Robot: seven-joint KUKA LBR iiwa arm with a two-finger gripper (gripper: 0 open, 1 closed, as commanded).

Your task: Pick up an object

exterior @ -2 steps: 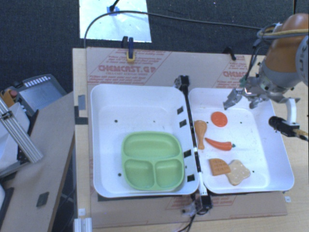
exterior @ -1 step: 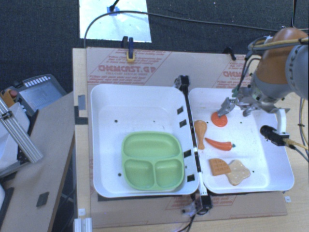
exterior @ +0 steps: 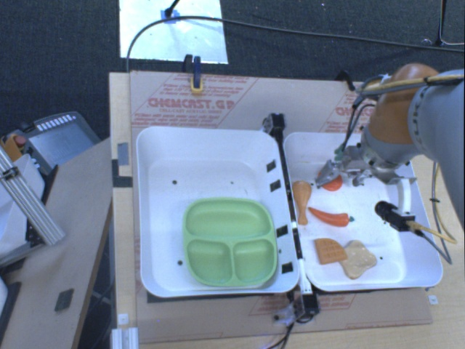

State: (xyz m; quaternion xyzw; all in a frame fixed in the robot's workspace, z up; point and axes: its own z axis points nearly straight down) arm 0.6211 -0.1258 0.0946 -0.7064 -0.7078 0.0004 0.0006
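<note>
With its fingers' state impossible to tell, the gripper [exterior: 328, 174] should settle squarely over the red piece [exterior: 332, 185] before closing.

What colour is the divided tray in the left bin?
Light green. The tray shows plainly in the camera view, lying in the left bin.
</note>
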